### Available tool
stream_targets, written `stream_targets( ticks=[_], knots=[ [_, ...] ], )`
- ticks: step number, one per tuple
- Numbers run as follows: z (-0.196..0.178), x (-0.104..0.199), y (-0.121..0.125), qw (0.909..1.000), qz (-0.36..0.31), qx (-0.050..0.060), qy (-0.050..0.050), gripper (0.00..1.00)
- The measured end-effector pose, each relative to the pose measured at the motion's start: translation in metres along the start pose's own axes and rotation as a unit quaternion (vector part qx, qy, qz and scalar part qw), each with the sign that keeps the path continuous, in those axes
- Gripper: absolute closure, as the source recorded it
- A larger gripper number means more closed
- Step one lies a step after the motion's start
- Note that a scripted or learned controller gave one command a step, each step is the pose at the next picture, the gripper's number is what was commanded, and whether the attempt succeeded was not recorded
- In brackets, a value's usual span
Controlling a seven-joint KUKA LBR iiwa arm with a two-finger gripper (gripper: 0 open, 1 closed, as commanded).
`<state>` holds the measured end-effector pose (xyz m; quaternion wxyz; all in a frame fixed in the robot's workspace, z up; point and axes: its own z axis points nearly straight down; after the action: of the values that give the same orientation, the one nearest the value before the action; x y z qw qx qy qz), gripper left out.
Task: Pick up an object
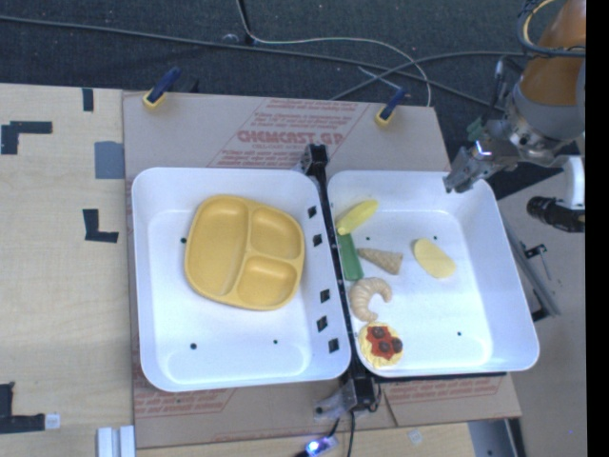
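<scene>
Two white bins sit side by side on the table [57, 284]. The left bin [157, 255] holds one yellow divided plate [244, 251]. The right bin [495, 284] holds six toy foods: a yellow banana [356, 216], a green piece [351, 257], a cone [381, 259], a croissant [369, 296], a yellow slice [434, 258] and a pizza piece [383, 344], most crowded along its left wall. The hand [463, 173] hangs over that bin's upper right corner, well apart from them; whether it is open I cannot tell, and nothing shows in it.
</scene>
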<state>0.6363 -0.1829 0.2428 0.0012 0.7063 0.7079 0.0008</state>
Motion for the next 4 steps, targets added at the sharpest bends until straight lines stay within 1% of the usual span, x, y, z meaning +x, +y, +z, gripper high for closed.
stream_targets(
  ticks=[1,2,3,4],
  knots=[
    [-0.006,0.047,-0.018,1.0,-0.001,0.002,0.001,1.0],
    [-0.007,0.105,-0.037,1.0,-0.002,0.003,0.001,1.0],
    [0.009,0.155,-0.048,1.0,-0.001,0.003,0.0,1.0],
    [0.023,0.204,-0.069,1.0,-0.001,0.004,0.0,1.0]
  ],
)
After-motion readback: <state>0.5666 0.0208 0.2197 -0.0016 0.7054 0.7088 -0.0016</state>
